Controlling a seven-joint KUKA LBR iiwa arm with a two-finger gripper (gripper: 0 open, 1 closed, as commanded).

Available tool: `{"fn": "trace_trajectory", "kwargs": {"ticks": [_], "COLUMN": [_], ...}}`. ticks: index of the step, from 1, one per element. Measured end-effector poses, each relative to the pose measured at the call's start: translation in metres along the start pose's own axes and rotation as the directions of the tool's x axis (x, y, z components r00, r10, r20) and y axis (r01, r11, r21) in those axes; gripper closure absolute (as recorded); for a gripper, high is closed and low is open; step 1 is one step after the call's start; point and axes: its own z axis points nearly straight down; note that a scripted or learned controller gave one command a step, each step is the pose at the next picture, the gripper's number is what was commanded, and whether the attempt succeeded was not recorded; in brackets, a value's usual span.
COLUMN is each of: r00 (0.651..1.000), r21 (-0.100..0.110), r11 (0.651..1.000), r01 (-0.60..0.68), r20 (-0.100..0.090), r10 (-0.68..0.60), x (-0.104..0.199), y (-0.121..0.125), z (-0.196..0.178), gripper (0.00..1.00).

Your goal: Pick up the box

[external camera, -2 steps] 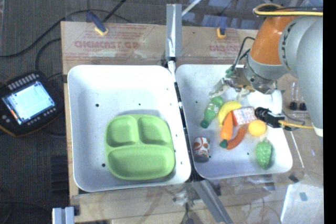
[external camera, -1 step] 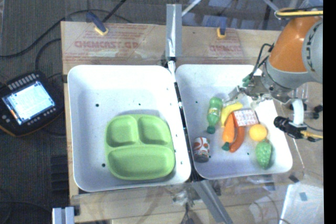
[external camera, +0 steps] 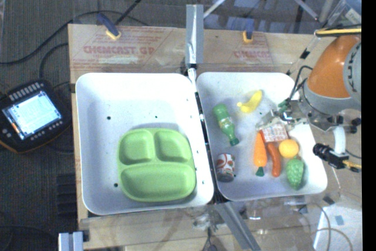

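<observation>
Box [external camera: 274, 133] sits in the right bin [external camera: 247, 185], touching the carrot [external camera: 259, 153], just below my gripper [external camera: 284, 114]. Jaws' state I can't tell. Looks light, stiff card; I'd pinch its long flat sides.

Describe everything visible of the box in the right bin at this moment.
The box is small and flat, seemingly cardboard, white with red printing too blurred to read. It lies tilted in the right bin, toward its right side. Its lower edge overlaps the tops of the carrot and the red sausage-like item, with the orange ball right beside it. The end effector is just above and to its right, close to its top corner; whether they touch cannot be told.
</observation>
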Motion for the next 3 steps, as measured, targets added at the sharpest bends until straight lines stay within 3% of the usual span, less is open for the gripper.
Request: {"fn": "trace_trajectory", "kwargs": {"ticks": [1, 2, 3], "r00": [1.0, 1.0, 0.945], "r21": [0.0, 0.0, 0.018], "r11": [1.0, 1.0, 0.945], "r01": [-0.016, -0.015, -0.328], "r20": [-0.002, -0.005, 0.002], "r10": [0.016, 0.015, 0.328], "x": [0.003, 0.005, 0.095], "y": [-0.01, -0.01, 0.011], "z": [0.013, 0.005, -0.103], "gripper": [0.0, 1.0, 1.0]}}
